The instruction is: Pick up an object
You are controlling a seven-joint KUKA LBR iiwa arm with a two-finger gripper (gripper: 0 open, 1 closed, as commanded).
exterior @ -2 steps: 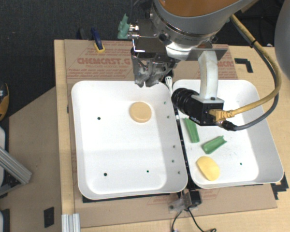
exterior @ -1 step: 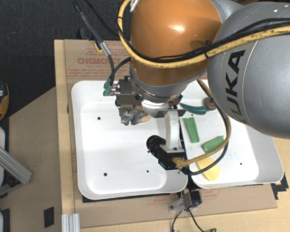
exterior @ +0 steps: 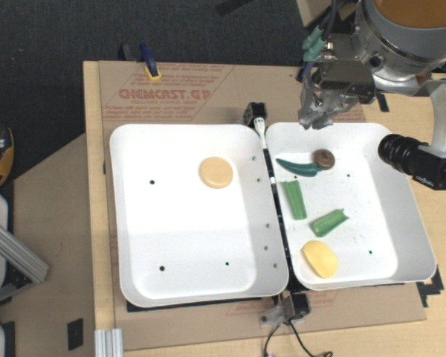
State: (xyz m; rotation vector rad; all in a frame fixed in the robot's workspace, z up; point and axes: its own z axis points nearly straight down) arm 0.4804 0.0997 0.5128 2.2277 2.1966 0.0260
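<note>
My gripper (exterior: 317, 115) hangs above the far edge of the right bin (exterior: 390, 222), its fingertips close together with nothing between them. Just below it lie a dark green curved pod (exterior: 298, 167) and a small brown round piece (exterior: 324, 159). Further toward the front of the same bin are a light green block (exterior: 294, 199), a green wedge (exterior: 328, 222) and a yellow lemon-like lump (exterior: 320, 259). A pale yellow disc (exterior: 216, 172) lies in the left bin (exterior: 186, 251).
The two bins meet along a black divider (exterior: 271, 192). Brown cardboard (exterior: 171, 88) lies under both bins, with a blue and yellow clamp (exterior: 149, 62) at its far left edge.
</note>
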